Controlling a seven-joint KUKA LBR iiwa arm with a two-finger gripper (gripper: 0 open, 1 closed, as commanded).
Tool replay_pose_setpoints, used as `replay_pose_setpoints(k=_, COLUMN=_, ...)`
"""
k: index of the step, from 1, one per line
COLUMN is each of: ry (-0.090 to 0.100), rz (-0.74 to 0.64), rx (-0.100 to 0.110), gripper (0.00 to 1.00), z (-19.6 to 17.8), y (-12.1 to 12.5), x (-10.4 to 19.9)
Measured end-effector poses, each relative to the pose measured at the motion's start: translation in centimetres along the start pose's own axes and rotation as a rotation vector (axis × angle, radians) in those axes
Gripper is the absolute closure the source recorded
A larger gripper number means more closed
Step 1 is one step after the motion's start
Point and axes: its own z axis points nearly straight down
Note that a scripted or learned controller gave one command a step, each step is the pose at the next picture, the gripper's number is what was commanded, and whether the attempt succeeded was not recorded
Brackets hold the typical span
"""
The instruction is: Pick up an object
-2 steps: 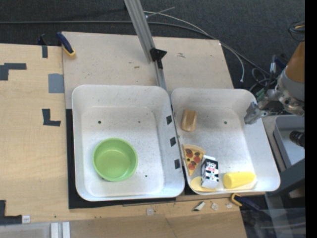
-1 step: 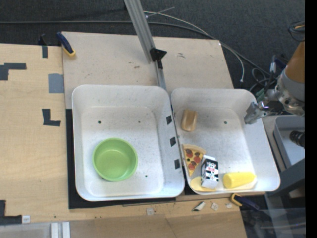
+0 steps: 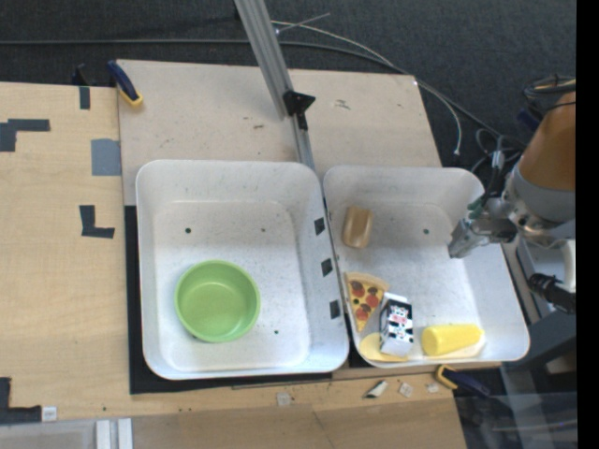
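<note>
The right bin (image 3: 412, 181) holds a tan bread-like piece (image 3: 357, 225) near its back left, a pizza slice (image 3: 364, 297), a small black-and-white carton (image 3: 398, 325) and a yellow block (image 3: 452, 339) along its front. My gripper (image 3: 465, 238) hangs over the right side of this bin, above bare floor, apart from all these objects. Nothing shows between its fingers. The left bin (image 3: 225, 181) holds a green bowl (image 3: 217, 300) at its front left.
A slanted metal pole (image 3: 271, 54) crosses the back of the bench and ends at the wall between the bins. A blue and yellow clamp (image 3: 124, 82) lies at the back left. Cables (image 3: 440, 101) run behind the right bin.
</note>
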Motion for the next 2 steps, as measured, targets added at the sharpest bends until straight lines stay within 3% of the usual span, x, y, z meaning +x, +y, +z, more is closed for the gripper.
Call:
replay_pose_setpoints(k=1, ry=0.002, rz=-0.001, rx=0.002, gripper=0.00, z=5.9, y=-1.0, x=0.7)
replay_pose_setpoints(k=2, ry=0.001, rz=0.000, rx=-0.005, gripper=0.00, z=9.2, y=-0.9, x=0.6)
